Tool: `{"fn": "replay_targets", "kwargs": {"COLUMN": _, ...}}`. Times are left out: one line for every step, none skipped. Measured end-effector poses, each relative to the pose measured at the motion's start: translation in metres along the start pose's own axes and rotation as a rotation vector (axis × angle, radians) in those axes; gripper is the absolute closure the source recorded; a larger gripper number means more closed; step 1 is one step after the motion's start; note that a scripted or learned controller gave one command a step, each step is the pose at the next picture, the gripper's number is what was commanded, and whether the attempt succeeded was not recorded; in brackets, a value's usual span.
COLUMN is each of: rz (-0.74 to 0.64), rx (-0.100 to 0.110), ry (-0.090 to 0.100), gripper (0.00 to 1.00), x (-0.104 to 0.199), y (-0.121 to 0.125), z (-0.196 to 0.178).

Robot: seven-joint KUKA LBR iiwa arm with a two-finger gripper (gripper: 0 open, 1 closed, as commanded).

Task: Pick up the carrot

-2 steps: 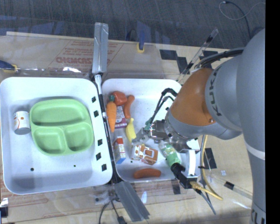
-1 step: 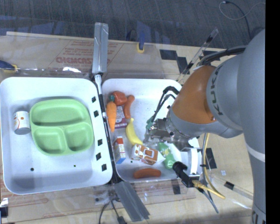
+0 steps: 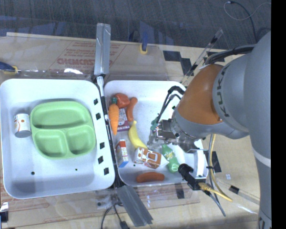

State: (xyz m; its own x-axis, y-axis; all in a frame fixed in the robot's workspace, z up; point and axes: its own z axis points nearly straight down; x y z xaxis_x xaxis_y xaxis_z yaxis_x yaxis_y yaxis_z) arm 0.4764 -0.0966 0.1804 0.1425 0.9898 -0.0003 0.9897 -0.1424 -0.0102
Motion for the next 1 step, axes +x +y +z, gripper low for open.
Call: {"fn": "replay_targets", "kwargs": {"rz": 0.174, "rx": -0.01, "ry": 0.002, "gripper": 1.0, "x": 0.0282, "y": -0.0042, "z": -0.1196}}
